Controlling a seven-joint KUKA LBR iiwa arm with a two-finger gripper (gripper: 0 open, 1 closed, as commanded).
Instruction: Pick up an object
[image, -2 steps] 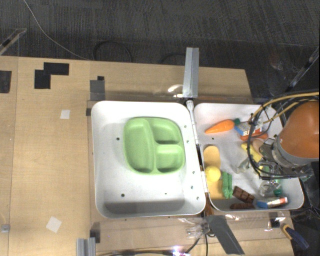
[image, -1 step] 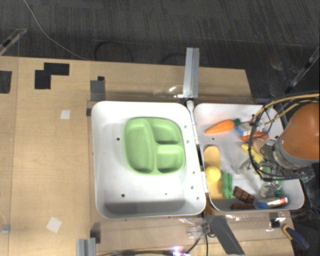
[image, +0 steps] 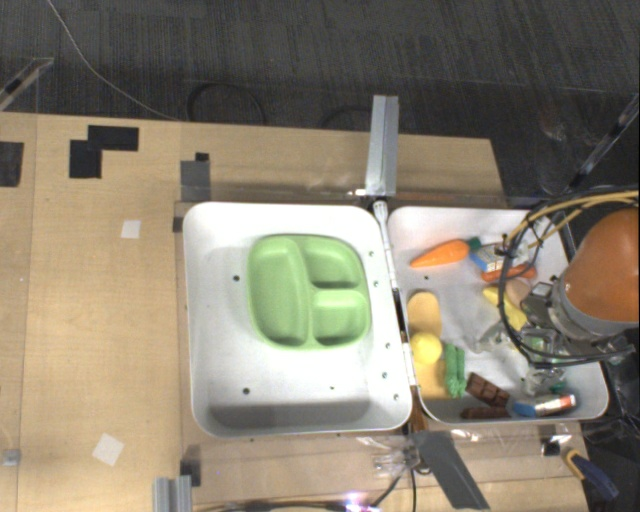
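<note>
— Bins are sitting side by side on the bench (image: 90, 330), aren't they? What is lying in the left bin (image: 215, 400)?

— A green divided tray (image: 305, 290) is resting near its middle, a bit toward the far edge.

— And the right bin (image: 440, 225)?

— It is carrying the loose things. An orange carrot (image: 440, 253) is lying near the far left corner. A yellow piece (image: 424, 310) is sitting along the left wall, and a yellow lemon-like ball (image: 426, 348) is lying just beside it toward the near edge. A green piece (image: 455, 370) is standing next to that ball, and a brown chocolate bar (image: 487, 389) is lying by the near edge. A red, white and blue tube (image: 545, 405) is lying in the near right corner.

— Where is the arm (image: 605, 275) hanging?

— It is reaching over the right edge of the right bin, cables looping around it. The gripper (image: 545, 375) is pointing down over the near right part, just above the tube.

— Is the claw wide or narrow?

— I cannot tell; cables and wrist hardware are blurring it. Nothing is showing as gripped.
</note>
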